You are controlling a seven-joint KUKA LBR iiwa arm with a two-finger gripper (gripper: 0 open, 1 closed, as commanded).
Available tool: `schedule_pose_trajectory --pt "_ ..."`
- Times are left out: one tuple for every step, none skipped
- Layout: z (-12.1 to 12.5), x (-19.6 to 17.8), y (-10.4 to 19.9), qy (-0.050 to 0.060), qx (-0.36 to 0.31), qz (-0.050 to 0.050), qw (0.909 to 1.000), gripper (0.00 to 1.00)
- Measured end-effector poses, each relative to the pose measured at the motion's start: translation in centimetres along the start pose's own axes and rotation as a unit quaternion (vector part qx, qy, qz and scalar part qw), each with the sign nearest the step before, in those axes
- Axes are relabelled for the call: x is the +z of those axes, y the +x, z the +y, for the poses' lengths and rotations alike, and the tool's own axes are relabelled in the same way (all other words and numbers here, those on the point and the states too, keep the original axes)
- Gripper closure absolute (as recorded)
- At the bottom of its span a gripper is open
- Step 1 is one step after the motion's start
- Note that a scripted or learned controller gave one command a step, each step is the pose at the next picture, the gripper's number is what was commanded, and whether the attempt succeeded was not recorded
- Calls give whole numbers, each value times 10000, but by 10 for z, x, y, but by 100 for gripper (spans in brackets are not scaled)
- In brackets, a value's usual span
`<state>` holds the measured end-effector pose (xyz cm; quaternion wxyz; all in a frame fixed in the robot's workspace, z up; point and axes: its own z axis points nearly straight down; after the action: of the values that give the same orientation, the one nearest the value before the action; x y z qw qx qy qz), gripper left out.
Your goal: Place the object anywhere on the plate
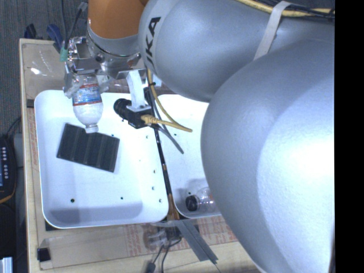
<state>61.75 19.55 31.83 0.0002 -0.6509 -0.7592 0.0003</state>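
Jaws clenched on the base of a clear plastic bottle point(88, 104), up at 10 o'clock in the view. Bottle hanging upside down, white cap at the bottom, a blue and red label round its middle, tilted slightly. Cap tip sitting right at the upper edge of the plate point(88, 148); cannot tell whether touching it or just above it.

Plate: dark grey, ribbed, rectangular, lying flat at a slant in the left bin point(40, 152), toward 9 o'clock.

At 12 o'clock from the bottle, the orange band point(114, 10) above the wrist; from there the grey arm point(256, 124) spreading across everything from 1 to 5 o'clock.

Just at 3 o'clock of the bottle, a black fitting point(128, 111) with a tan cable point(170, 125) trailing toward the right bin point(187, 110).

Between the 2 bins, a thin dark rod point(162, 164) running down toward 6 o'clock.

Near 6 o'clock, in the right bin's lower corner, a small clear object point(196, 201) with a dark end, partly hidden by the arm.

Under both bins, a pale tabletop point(34, 61).
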Motion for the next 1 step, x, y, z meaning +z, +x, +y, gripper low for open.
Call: schedule_pose_trajectory --pt "-35 3 -46 12 -786 0 9969 100"
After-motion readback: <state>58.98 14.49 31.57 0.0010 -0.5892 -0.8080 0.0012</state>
